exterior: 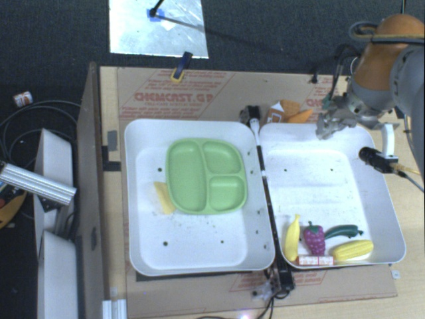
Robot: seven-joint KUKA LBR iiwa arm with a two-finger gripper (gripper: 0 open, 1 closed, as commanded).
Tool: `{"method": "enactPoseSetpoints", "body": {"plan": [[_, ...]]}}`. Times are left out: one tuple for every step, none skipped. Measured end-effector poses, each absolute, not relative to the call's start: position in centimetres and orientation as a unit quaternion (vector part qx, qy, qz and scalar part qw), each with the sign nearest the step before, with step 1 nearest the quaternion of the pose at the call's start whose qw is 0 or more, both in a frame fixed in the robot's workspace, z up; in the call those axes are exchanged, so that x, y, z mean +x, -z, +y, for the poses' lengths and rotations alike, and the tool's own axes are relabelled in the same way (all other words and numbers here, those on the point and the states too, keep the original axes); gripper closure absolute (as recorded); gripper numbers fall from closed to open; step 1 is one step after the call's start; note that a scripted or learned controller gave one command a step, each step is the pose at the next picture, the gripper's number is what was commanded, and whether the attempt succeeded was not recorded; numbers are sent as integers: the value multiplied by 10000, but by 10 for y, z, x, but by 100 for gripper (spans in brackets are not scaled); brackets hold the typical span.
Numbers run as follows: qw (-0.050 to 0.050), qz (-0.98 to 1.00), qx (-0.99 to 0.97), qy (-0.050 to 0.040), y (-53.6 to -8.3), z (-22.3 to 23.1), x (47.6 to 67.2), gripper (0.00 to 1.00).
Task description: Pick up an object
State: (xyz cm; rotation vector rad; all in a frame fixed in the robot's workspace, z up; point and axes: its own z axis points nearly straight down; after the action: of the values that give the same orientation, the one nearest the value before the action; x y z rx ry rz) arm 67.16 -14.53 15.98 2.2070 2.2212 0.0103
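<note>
The gripper point(330, 126) is at the far edge of the right bin point(319, 178), just above its far rim, on the end of the grey arm point(388, 58) that comes in from the right. It is small and blurred here, so I cannot tell how it stands, and I see no object in it.

The objects to pick lie at the near end of the same bin, well apart from the gripper. There is a banana point(292, 238) standing almost upright near the left wall, purple grapes point(314, 238) just to its right, a dark green vegetable point(342, 231) further right, and a yellow corn cob point(352, 250) at the near right corner. A small flat red and white piece point(315, 261) lies along the near rim under the grapes.

In the left bin point(149, 244) rests a green divided plate point(206, 177), and a yellow piece point(163, 198) touches its left side.
</note>
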Motion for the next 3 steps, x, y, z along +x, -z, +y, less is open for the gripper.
{"method": "enactPoseSetpoints", "body": {"plan": [[4, 7113, 7028, -31, -186, -59, 658, 100], [9, 7084, 7058, -12, -185, -66, 657, 0], [18, 7072, 7070, -12, -196, -89, 664, 0]]}}
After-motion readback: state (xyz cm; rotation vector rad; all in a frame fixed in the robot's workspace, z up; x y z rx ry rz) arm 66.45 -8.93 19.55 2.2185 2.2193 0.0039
